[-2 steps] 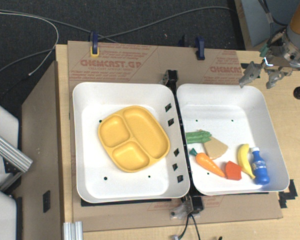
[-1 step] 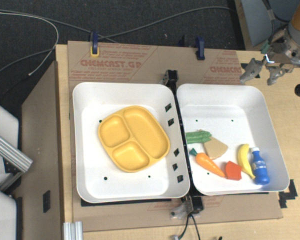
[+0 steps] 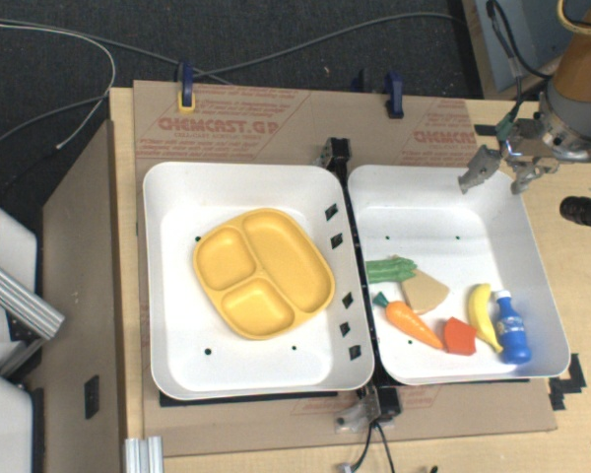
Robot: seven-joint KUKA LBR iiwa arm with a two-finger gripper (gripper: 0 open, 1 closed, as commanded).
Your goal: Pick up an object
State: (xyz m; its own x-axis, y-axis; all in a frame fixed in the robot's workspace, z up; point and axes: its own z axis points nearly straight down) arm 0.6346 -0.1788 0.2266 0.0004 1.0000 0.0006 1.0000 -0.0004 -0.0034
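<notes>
Above the far right corner of the right bin (image 3: 532, 264), tool (image 3: 496, 173) spread wide, nothing between its fingers, well apart from every item below. Task barely begun by the look of it: no object gripped or lifted, so descent, closing and lift all remain.

In the right bin, toward its near side, a loose cluster: green vegetable (image 3: 390, 269), tan slice (image 3: 426, 291) just beside it, carrot (image 3: 414, 325) lying at a slant, red piece (image 3: 459, 336), banana (image 3: 484, 314) and blue bottle (image 3: 511, 330) (these last two touching, close to the right wall). Far half of that bin bare.

In the left bin (image 3: 167, 294), a yellow tray (image 3: 264, 272) with three compartments, turned askew, all three vacant.

On the worktop (image 3: 276, 116), both bins side by side. Likely easiest target: carrot or green vegetable, each with some room around it.
</notes>
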